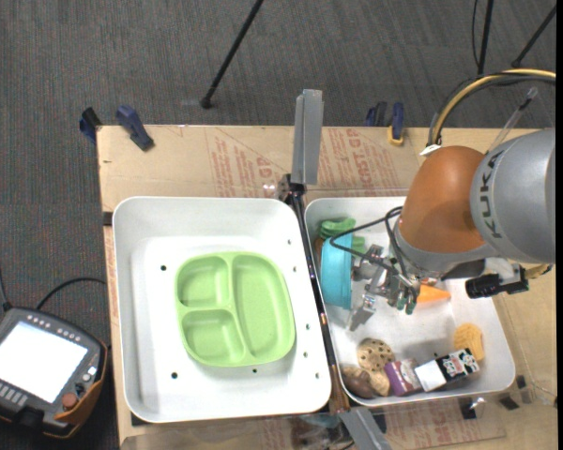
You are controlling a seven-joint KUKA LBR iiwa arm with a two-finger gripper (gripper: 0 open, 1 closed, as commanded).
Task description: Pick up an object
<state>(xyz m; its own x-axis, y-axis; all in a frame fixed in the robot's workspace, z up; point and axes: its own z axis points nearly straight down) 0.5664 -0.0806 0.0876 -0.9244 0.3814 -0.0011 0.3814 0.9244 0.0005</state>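
In the right bin point(503, 345), a blue bowl point(335, 272) stands tilted on edge against the left wall, with a green item point(336, 227) just behind it. An orange piece point(433, 294) lies mid-bin; a cookie point(375, 352), a yellow sponge-like piece point(468, 337) and small packets point(446, 367) lie along the near side.

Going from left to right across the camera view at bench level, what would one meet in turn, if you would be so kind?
Teach pendant → left white bin holding the green divided plate → blue bowl → gripper → orange carrot-like piece → yellow sponge-like piece.
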